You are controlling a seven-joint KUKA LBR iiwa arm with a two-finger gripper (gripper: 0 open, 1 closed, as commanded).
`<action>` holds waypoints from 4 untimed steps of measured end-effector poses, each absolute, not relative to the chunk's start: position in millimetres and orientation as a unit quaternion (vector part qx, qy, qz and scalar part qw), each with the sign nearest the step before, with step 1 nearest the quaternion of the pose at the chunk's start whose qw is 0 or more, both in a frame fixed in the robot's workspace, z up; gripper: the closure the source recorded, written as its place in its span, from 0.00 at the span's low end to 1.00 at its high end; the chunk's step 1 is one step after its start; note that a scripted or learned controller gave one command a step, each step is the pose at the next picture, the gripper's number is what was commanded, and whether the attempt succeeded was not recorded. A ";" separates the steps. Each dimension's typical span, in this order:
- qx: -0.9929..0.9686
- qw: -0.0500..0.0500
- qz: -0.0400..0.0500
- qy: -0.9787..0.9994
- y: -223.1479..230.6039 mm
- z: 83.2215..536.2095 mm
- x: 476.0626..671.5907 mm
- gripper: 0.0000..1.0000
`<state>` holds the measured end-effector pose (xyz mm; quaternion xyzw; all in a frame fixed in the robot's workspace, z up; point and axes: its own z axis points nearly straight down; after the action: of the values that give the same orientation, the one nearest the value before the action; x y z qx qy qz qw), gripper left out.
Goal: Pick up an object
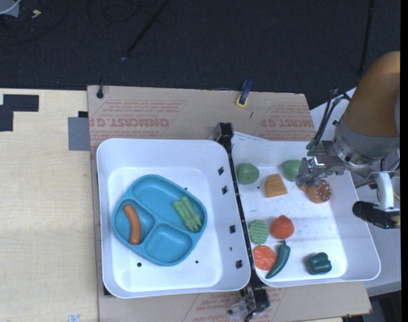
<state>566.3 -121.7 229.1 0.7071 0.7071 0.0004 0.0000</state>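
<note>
Gripper (314, 174) low in right bin (365, 247), over an orange-brown toy (319, 191) beside a green one (291, 169); finger spread and grasp cannot be told

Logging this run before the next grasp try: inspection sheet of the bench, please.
Surface: two shallow white bins on printed cardboard.
Job's things: right bin has round green toy, orange wedge, red tomato, dark green pepper, speckled orange piece.
Clutter: left bin's blue divided tray holds sausage, green beans.
Grippers: claw low beside speckled piece; grip unclear.
Cables: black leads on dark floor.
Surroundings: pale wooden bench.
</note>
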 end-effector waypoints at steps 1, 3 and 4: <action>0.706 -0.001 0.000 0.708 -70.0 237.9 579.3 1.00; 0.706 -0.001 0.000 0.708 19.7 232.2 604.5 1.00; 0.707 -0.001 -0.001 0.708 24.2 218.3 615.8 1.00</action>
<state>615.8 24.2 218.3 0.7067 0.7075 -0.0010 -0.0007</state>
